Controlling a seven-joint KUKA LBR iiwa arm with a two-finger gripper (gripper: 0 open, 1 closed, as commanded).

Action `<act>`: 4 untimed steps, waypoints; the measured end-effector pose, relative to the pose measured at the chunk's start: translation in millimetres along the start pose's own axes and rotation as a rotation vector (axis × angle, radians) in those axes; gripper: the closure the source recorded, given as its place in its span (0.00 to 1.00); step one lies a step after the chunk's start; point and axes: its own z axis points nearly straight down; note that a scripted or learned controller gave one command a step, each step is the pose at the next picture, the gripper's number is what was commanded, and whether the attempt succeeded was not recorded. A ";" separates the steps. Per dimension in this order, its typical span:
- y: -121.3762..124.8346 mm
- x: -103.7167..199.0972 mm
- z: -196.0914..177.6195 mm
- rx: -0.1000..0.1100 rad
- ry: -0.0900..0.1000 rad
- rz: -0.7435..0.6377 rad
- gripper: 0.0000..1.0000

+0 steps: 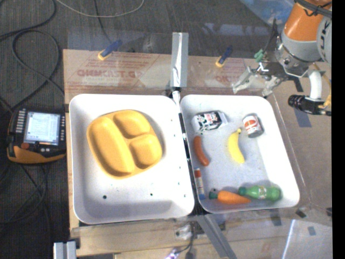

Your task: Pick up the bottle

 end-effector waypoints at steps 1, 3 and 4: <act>-19.7 30.4 144.2 -0.033 -0.005 -0.061 0.00; -84.9 4.2 154.8 -0.071 0.014 0.481 0.00; -84.1 19.1 157.0 -0.068 0.001 0.612 0.00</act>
